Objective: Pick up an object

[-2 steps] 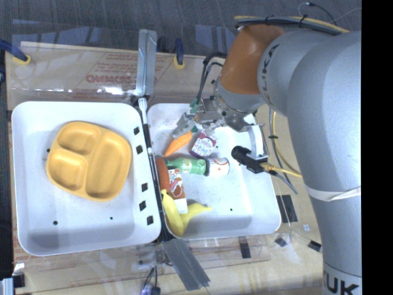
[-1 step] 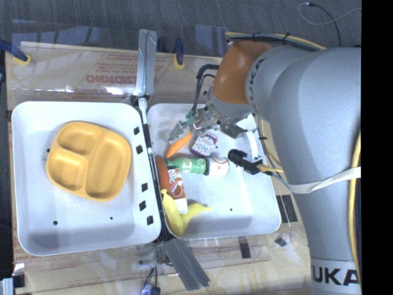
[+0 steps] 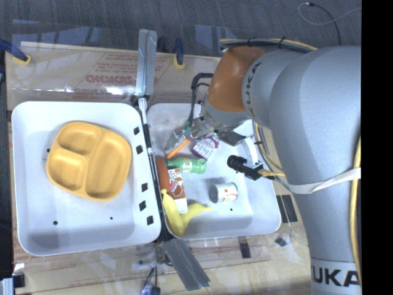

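Note:
The grey arm with its orange band (image 3: 230, 85) reaches down into the right bin (image 3: 261, 217). My gripper (image 3: 191, 129) is low over a cluster of items at the bin's upper left. Right under it lie an orange carrot-like piece (image 3: 178, 146) and a purple-and-white packet (image 3: 206, 146). A green bottle (image 3: 187, 165) lies just below them. Further down are a brown-and-red packet (image 3: 173, 183), a yellow banana (image 3: 181, 214) and a small white cup with an orange print (image 3: 224, 193). The wrist hides the fingertips.
The left bin (image 3: 31, 226) holds a yellow divided plate (image 3: 89, 160). A metal divider with black clips (image 3: 145, 152) runs between the bins. A black cable connector (image 3: 242, 166) hangs off the arm over the right bin. Bare bin floor shows at the right bin's lower right.

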Tool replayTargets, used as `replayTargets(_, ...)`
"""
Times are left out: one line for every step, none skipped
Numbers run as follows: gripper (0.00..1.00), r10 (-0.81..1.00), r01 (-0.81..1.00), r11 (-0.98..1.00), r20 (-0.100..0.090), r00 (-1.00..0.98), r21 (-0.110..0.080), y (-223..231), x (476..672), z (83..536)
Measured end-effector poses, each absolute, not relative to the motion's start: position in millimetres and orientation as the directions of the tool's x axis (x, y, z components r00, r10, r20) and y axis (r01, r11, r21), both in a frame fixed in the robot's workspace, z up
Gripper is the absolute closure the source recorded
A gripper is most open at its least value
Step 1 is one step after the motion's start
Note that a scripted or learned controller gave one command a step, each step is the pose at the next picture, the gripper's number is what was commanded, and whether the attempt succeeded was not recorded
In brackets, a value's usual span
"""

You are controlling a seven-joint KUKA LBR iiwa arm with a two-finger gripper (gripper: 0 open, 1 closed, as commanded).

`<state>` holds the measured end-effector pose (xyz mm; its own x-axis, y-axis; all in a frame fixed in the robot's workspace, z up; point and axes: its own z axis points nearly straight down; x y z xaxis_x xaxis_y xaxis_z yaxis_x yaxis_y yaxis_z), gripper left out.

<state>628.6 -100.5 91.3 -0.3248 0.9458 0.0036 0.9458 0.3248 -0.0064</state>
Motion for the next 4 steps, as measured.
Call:
replayTargets(0.00,0.946,0.946,0.325,0.003,-0.325,-0.006,-100,628.7,91)
replayTargets(0.00,0.985,0.985,0.175,0.000,-0.175,-0.004,-80,648.7,192)
replayTargets(0.00,0.982,0.982,0.188,0.000,-0.188,-0.003,-111,656.1,93)
replayTargets(0.00,0.922,0.922,0.386,0.001,-0.386,-0.003,-85,656.2,192)
